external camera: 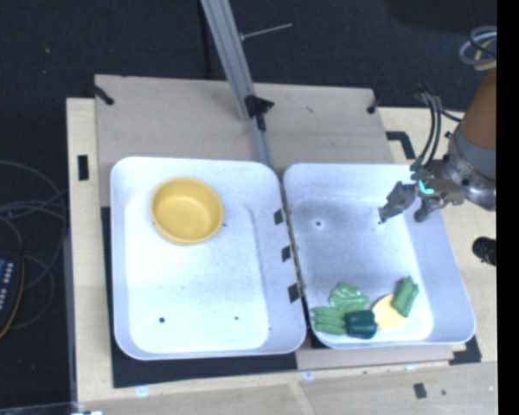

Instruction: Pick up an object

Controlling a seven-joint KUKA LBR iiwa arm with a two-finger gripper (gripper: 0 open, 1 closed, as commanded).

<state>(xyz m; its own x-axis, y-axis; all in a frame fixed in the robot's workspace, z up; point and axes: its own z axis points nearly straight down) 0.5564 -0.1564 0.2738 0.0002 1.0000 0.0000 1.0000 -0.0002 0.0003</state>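
Observation:
My gripper (408,206) hangs over the far right part of the right bin (346,232), its two fingers spread apart with nothing between them. A cluster of small objects lies in the bin's near corner, well below the gripper: a light green leafy piece (346,296), a dark green block (360,322), a yellow piece (387,312) and a green oblong piece (405,295). A yellow bowl (187,210) sits upright in the far left part of the left bin (199,318).
A grey metal post (233,54) slants up from the back between the bins. Black clips (287,253) line the seam where the bins meet. The arm's cables (432,128) hang at the right edge.

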